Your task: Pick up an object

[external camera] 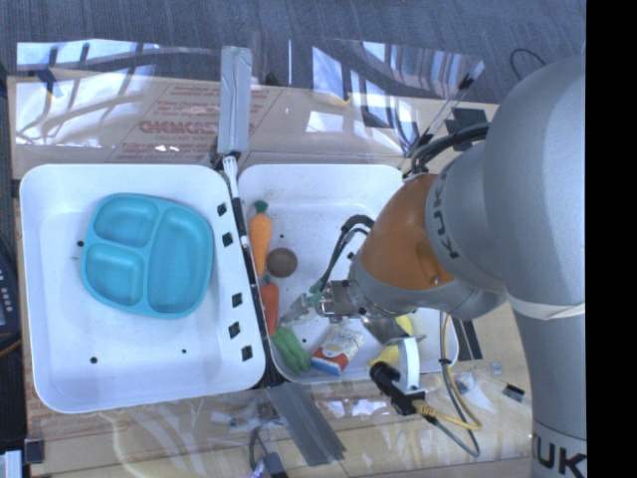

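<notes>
Two carrots (261, 239), one blue tray (149, 255) (left bin), fingers (299, 312) unclear, cannot tell.

Right bin (299, 182) crowded by carrots (261, 235), ball (282, 262); bare floor behind them.

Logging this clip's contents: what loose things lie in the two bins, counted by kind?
Blue divided plate: 1
Carrots: 2
Brown ball: 1
Green vegetable: 1
Small packet: 1
Yellow thing, partly hidden by the arm: 1
Total: 7
</notes>
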Robot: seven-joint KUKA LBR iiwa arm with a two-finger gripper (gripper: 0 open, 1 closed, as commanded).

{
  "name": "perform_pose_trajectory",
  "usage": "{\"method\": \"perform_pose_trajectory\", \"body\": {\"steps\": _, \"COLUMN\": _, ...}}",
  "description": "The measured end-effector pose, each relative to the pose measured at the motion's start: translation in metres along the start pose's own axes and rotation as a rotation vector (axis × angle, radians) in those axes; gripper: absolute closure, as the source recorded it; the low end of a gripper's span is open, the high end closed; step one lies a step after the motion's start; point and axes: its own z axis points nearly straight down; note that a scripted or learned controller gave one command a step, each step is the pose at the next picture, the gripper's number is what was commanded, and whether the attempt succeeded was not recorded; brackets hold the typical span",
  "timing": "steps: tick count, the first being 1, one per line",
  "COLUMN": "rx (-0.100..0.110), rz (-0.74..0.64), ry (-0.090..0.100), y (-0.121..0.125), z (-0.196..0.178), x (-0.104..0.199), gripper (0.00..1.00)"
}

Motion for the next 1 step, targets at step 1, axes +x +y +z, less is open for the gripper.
{"method": "perform_pose_trajectory", "body": {"steps": 1, "rx": 0.007, "rz": 0.066, "ry": 0.000, "y": 0.0803, "z": 0.0045, "x": -0.0078, "gripper": 0.00}}
